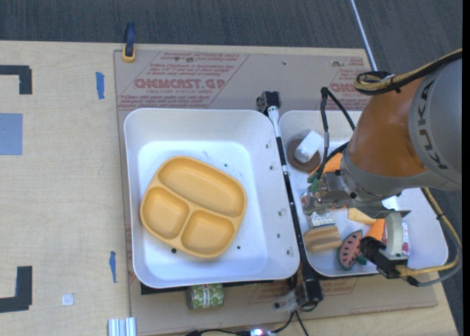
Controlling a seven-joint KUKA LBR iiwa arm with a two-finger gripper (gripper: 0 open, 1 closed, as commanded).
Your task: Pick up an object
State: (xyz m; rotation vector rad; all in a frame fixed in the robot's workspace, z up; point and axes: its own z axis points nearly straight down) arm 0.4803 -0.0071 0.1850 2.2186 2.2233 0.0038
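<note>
Far left: pale wooden desk (59, 202), marked with black corner shapes and short strips of blue tape (100, 85). Next, lying flat on the desk under both bins, a cardboard sheet (183, 81) with red print, pinned at its far left corner by a blue clamp (129, 41).

On the sheet, the left bin (250, 136), white and shallow. Inside it, a yellow plate (192, 206) with three compartments, set toward the bin's left and near side, flat on the floor. Just in front of this bin, on the desk edge, a small green can (207, 296) on its side.

Further right, the right bin (433, 254), with the loose objects for picking: at the far left corner a brown disc (301, 152) touching a white block (311, 141); near the front edge a tan bun (322, 239), and just beside it a watermelon slice (351, 249).

Over that bin, reaching in from the right, the arm (396, 136), its orange band uppermost. Below the wrist, the tool (321, 196), low over the bin's left side, just above the bun. Open or closed: cannot tell. Nothing visibly gripped.
</note>
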